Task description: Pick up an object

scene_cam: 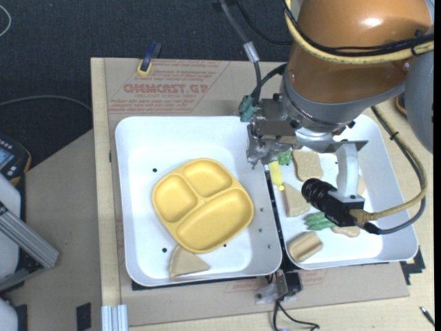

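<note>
Bins sit side by side at the middle of the frame, two of them, both shallow and white. The left bin (131,185) holds one yellow divided plate (202,203), lying flat with its three compartments facing up, and one tan wedge (185,261) tucked partly under the plate's lower edge. The right bin (393,185) carries the small toy foods: two slices of bread (307,164) near the bin's upper left, one bread roll (304,245) at its lower left, one slim yellow piece (277,175) along the wall between the bins, and one green piece (318,220) beside a black fitting on the arm. More may lie hidden beneath the arm.

Arm and wrist, with the orange band, fill the upper right and lean over the right bin, which suggests the program is aiming at something among the crowded foods there, likely the yellow piece or the nearer bread slice. The gripper (265,150) hangs low near the dividing wall, just above the yellow piece. Whether its jaws stand wide or narrow cannot be told from this angle, and nothing can be seen held between them, so the pick looks not yet made.
</note>
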You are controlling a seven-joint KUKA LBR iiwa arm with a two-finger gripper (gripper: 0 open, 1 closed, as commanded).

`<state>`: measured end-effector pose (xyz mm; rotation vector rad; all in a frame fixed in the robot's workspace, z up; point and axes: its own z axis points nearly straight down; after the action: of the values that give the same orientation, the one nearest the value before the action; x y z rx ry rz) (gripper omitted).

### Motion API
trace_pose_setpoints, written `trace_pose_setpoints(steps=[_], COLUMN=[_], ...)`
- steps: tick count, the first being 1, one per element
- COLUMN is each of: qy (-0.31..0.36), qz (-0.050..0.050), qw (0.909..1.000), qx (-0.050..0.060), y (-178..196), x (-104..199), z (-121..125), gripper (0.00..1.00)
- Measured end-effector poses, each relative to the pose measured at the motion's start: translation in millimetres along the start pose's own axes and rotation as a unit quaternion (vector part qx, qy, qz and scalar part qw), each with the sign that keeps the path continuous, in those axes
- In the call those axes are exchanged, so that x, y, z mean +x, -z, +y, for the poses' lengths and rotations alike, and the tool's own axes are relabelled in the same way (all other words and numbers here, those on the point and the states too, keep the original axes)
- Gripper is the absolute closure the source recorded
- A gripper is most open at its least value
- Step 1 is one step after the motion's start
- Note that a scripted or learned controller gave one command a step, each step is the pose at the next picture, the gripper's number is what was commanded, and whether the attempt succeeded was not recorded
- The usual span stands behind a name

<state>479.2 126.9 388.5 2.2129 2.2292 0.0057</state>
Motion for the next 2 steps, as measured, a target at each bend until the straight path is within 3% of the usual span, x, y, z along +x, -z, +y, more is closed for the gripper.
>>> trace_pose_setpoints(steps=[2], qy=[-0.003], qz=[0.0], qw=[1.0], qx=[-0.002], y=[20], x=[-3], z=[1], gripper=[1.0])
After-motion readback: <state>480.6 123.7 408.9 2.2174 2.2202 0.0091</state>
